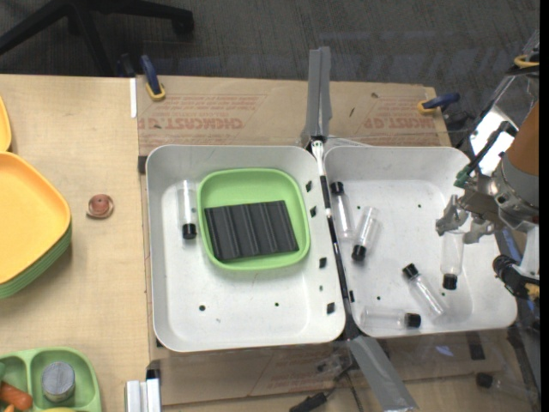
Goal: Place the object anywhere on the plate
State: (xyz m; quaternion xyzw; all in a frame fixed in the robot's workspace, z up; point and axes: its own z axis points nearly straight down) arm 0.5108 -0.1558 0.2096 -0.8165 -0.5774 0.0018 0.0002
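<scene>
**Pincer Over the Right Bin, Vial Between Its Fingers**

Nearest to us, along the front wall of the right bin [480, 316], we see a clear vial [396, 319] lying flat with its black cap to the right. Just behind it another vial [422, 289] lies at a slant, black cap to the upper left. Above these, the pincer [452, 230] hangs at the bin's right side, and we see an upright vial [449, 264] clamped between its fingers, black cap at the bottom, close to the bin floor (whether it touches, we cannot tell).

Further back, two more vials [364, 233] lie near the divider between the bins.

In the left bin [171, 299] rests the green plate [253, 187], bearing a dark ribbed slab [250, 230]. A single vial [187, 210] lies just beside the plate's left edge, on the bin floor.

On the table [77, 110], well left of the bins, sit stacked yellow plates [30, 221] and a small reddish knob [100, 204].
</scene>
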